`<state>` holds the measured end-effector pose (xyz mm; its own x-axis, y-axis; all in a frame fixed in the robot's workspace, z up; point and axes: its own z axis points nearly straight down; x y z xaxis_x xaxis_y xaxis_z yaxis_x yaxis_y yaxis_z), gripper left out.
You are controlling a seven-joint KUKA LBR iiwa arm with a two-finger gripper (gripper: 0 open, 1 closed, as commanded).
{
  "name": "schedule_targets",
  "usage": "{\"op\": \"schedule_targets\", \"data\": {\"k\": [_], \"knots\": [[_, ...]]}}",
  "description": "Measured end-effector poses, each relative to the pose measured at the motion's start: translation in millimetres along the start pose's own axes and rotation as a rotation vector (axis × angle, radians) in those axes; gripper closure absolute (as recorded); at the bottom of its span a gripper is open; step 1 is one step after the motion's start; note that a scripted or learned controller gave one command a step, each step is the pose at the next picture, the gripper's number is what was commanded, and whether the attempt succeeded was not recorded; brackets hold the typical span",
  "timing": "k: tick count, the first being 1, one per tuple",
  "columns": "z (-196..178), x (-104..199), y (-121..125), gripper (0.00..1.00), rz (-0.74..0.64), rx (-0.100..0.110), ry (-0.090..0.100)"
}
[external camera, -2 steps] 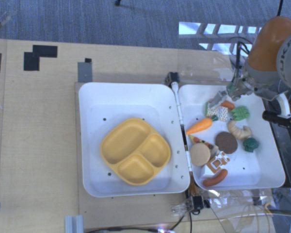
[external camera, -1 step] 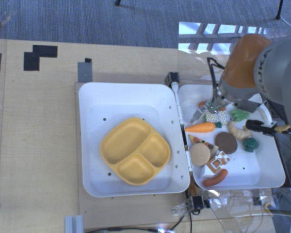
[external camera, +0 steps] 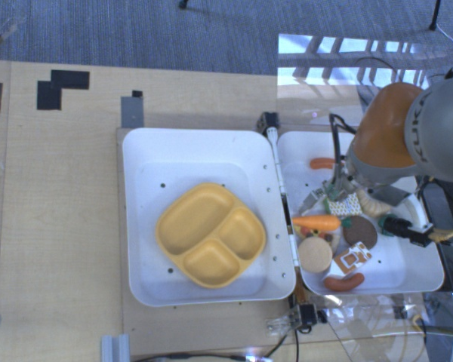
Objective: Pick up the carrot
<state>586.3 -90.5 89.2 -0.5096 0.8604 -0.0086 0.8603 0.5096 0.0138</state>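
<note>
Currently positioned low over the right bin (external camera: 430, 274), with the gripper (external camera: 334, 202) just above the carrot (external camera: 317, 222), presumably for a grasp from above; cannot tell whether open or clenched. Crowded on all sides: bun (external camera: 315, 254), sausage (external camera: 343, 281), brown disc (external camera: 360, 233) close by. Yellow plate (external camera: 210, 235) alone in left bin (external camera: 143, 202).

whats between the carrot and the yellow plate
In the camera view, only bare white bin floor and the two bins' adjoining rims separate the orange carrot from the yellow divided plastic plate.
</note>
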Motion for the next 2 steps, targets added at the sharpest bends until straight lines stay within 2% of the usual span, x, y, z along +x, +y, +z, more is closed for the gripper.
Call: {"op": "schedule_targets", "data": {"k": [1, 2], "knots": [[-2.1, 30.3, -58.2, 0.0, -0.137, -0.003, -0.003], [-13.8, 30.8, -53.9, 1.0, -0.138, -0.01, -0.003]]}}
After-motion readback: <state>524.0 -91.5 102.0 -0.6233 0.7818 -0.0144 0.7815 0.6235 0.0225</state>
